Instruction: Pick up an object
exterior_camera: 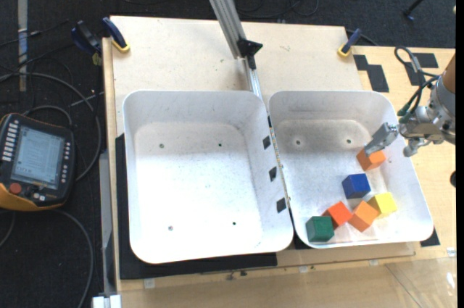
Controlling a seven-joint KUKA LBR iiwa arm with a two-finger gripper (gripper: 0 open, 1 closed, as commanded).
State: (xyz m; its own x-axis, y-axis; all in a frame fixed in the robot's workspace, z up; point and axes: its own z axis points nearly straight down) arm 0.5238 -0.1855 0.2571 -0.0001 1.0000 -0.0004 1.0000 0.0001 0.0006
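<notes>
tool (397, 140) by right bin's (319, 105) right wall | we see orange block (372, 158) just below its left finger | grip: cannot tell

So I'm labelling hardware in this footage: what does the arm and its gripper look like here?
At the view's right edge, the arm's wrist is a grey metallic cylinder, with a little orange just above it. Green and dark cables loop beside it. The gripper has pale grey metal fingers, one of them a flat angled bar. No markings are legible.
</notes>
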